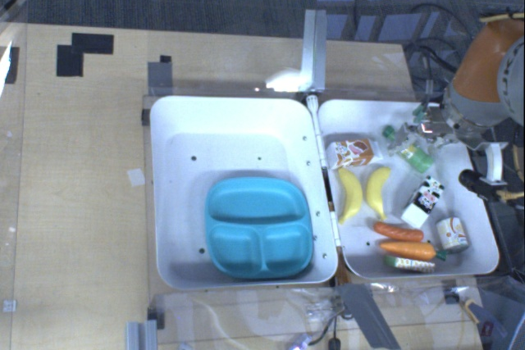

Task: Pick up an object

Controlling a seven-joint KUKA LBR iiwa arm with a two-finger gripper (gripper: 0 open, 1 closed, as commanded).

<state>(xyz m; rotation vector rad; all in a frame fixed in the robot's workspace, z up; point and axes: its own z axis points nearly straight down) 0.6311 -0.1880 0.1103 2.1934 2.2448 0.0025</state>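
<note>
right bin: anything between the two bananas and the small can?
Yes, in the camera view: between the bananas and the can stands the cow-print carton.

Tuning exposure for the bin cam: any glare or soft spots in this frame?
Camera view: blown-out glare patch on the bench behind the left bin; soft shadow around the blue tray; arm and gripper area looks blurred, small items there hard to resolve.

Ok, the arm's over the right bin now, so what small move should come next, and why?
Probably lower the end effector straight down toward the green-capped bottle just beneath it. The arm hangs over the far corner of the right bin, and that bottle looks nearest; the bananas and carrots lie farther off.
</note>
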